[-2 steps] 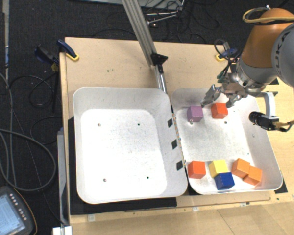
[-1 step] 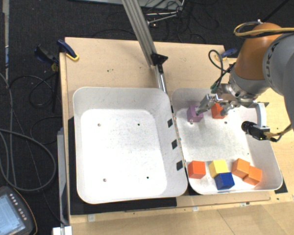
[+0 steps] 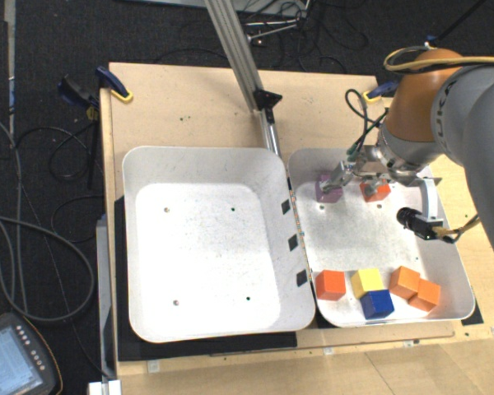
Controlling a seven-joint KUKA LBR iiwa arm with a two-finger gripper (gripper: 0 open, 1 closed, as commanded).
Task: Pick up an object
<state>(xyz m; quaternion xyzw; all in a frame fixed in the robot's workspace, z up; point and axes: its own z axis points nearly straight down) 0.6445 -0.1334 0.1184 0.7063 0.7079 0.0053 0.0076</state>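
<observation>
Small purple block (image 3: pixel 328 189) sits at the far-left corner of the right-hand shallow white bin (image 3: pixel 370 245), close to the wall shared with the left white bin (image 3: pixel 202 237). It looks rigid and light, likely a foam or wooden cube with matte faces, so it should not slip much; best taken across two opposite flat sides, squarely, since a corner grip would likely twist it out. The nearby bin wall leaves little room on the left side. Pincer (image 3: pixel 351 174) hangs low over the far end of the right bin, between the purple block and a small red-orange block (image 3: pixel 376 191), near both. Wrist body hides the tips; I cannot tell how wide it stands, or whether it touches either block. Nothing visibly held. Along the near edge lie an orange cube (image 3: pixel 331 284), a yellow cube (image 3: pixel 366 281), a blue cube (image 3: pixel 378 304) and two more orange blocks (image 3: pixel 417 287), well apart from the pincer.
</observation>
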